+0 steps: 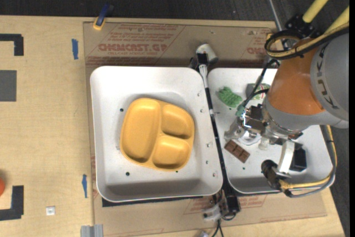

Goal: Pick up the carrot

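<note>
While the arm hangs low over the right bin, the job looks barely started, if at all. From the overhead camera, the gripper sits down among the clutter in that bin, close to a small brown chocolate-bar piece and below a green leafy thing. Whether the jaws are open or closed can't be told from this angle, since the wrist and cables hide most of them.

No carrot can be made out for sure. Nothing orange and carrot-shaped sits in the visible part of either bin, so it may be tucked under the arm. The left bin holds a yellow divided plate, which looks bare.

So as a guess: the reach-in is happening, the grab isn't confirmed, and the lift is all left to do.
</note>
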### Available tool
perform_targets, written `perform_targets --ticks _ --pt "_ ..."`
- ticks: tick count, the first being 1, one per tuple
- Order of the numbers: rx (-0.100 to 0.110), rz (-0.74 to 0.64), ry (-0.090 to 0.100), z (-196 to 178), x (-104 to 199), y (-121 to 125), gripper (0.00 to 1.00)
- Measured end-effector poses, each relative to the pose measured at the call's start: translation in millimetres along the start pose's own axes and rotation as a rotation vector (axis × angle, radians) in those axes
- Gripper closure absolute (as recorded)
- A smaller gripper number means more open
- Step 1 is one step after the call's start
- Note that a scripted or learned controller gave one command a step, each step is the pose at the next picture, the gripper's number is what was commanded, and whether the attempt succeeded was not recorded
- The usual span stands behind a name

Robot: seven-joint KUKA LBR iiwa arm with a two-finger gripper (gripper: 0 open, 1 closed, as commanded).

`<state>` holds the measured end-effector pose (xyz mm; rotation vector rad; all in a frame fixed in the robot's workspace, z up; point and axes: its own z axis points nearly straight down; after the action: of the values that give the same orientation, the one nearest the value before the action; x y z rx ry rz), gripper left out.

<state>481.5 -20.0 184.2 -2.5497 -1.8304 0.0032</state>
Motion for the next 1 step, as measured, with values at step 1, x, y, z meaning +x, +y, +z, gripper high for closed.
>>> perform_targets --ticks 1 --pt "-0.015 0.005 -0.008 67.0 82.3 -27.2 0.0"
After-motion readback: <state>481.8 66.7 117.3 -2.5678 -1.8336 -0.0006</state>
